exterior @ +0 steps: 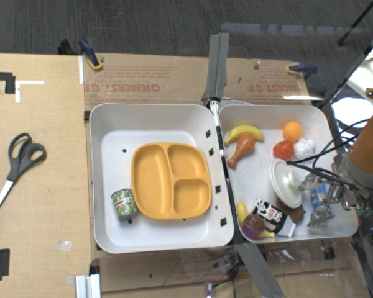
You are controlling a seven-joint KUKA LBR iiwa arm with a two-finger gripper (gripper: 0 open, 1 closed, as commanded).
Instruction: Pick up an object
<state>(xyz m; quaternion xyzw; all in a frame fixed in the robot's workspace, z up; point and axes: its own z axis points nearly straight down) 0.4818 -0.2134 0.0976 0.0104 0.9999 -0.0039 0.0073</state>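
Nearest the camera, along the front of the right bin (311, 234): a purple toy (253, 226) and a black-and-white box (270, 213). Just behind, the gripper (321, 211), low in the front right corner, right beside a blue item (317, 194), the likeliest pick; open or closed, impossible to tell. Probably the descend-and-grasp step, with nothing plainly held. Next: centre on 1 item, close, lift straight. Farther back, a white bowl (286, 182), a tomato (283, 149), an orange (292, 130) and a banana (244, 132).

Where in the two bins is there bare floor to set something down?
Left white bin: bare strip along its far wall, beyond the yellow divided plate; the green can fills its near-left corner. Right white bin: crowded with toy food; gripper at its near-right corner.
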